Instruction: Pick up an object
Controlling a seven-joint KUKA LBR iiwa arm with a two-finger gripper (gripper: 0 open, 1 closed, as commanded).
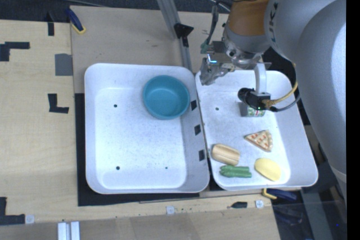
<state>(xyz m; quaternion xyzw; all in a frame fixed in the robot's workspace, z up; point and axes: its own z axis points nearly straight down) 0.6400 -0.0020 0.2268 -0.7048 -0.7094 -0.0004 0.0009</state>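
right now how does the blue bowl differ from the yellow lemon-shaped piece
The round blue bowl is hollow and open at the top; the yellow lemon-shaped piece is a solid oval lump. The bowl looks far larger. The bowl sits in the left white bin, the yellow piece in the right white bin, near its front corner. Both rest on a bin floor.

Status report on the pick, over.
Gripper above right bin far corner, holding nothing seen. Hot dog, pizza slice, lemon untouched. Path clear.

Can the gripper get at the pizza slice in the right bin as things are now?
Probably yes. The pizza slice lies flat and apart from the bread roll and the yellow piece, with nothing over it; the gripper hangs above the same bin's far end.
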